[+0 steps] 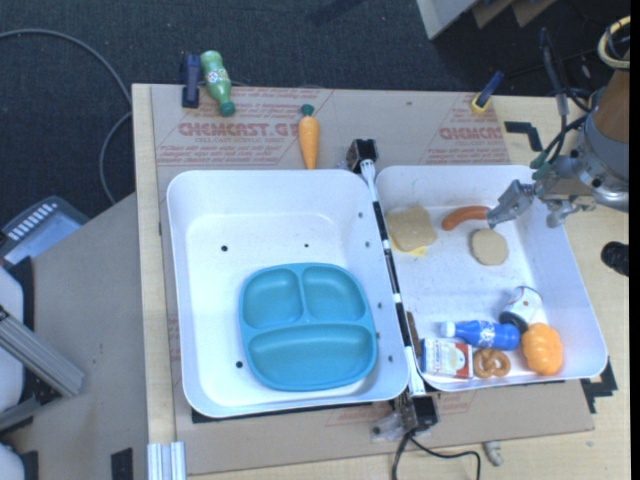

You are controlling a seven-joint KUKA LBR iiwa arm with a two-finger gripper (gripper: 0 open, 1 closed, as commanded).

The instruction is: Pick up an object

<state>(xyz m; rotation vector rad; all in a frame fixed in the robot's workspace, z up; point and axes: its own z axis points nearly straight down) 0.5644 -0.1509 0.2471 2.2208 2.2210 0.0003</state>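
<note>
The jaws (pixel 515 204) hang over the upper part of the right bin (pixel 570 268), coming in from the right; whether they stand open or closed cannot be told at this angle, and nothing shows between them. Just to their left lies a small sausage (pixel 464 216), and just below them a pale round cookie (pixel 489 247), neither clearly touched. Further left, near the bin's inner wall, sits a tan slice of bread (pixel 411 228). In the bin's lower corner are an orange fruit (pixel 542 348), a blue bottle (pixel 484 333), a pretzel (pixel 491 364) and a small red-and-white carton (pixel 447 358), close together. The left bin (pixel 200 218) holds a blue divided plate (pixel 307 325). On the table (pixel 260 128) beyond the bins lie a toy carrot (pixel 309 139) and a green bottle (pixel 215 81).
</note>
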